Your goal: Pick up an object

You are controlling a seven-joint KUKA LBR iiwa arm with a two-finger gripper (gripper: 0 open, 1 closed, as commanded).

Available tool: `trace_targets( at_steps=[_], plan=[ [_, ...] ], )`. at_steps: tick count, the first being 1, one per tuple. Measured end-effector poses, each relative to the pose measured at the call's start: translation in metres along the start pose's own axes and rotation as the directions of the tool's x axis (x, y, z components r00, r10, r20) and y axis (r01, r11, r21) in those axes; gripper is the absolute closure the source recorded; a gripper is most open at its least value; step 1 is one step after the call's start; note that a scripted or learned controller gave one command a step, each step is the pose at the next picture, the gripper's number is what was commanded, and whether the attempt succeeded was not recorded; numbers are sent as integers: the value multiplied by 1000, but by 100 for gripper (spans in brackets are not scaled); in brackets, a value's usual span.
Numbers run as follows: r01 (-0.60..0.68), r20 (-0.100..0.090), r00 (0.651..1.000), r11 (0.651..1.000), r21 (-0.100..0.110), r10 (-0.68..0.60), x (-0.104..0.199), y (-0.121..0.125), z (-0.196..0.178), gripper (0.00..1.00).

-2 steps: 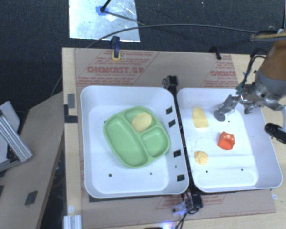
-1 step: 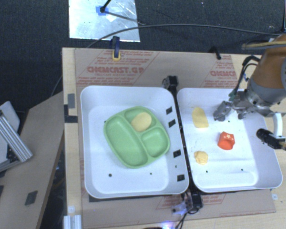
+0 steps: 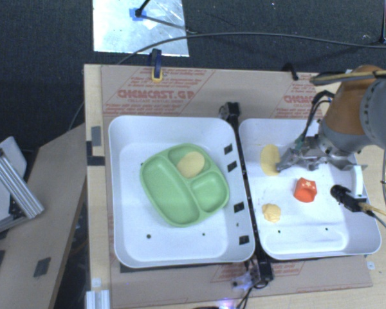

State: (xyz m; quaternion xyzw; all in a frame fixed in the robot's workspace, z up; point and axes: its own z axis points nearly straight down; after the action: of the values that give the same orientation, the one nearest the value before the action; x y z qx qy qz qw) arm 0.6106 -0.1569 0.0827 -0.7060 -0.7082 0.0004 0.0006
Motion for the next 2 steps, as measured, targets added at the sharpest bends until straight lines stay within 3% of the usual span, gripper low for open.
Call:
trace_targets(
  at_steps=[1, 2],
  plan=[
    [-1, 2, 1000, 1000, -7, 1, -1, 2, -14, 100],
    [1, 2, 1000, 1000, -7, -1, 0, 1, -58, 100]
  ],
)
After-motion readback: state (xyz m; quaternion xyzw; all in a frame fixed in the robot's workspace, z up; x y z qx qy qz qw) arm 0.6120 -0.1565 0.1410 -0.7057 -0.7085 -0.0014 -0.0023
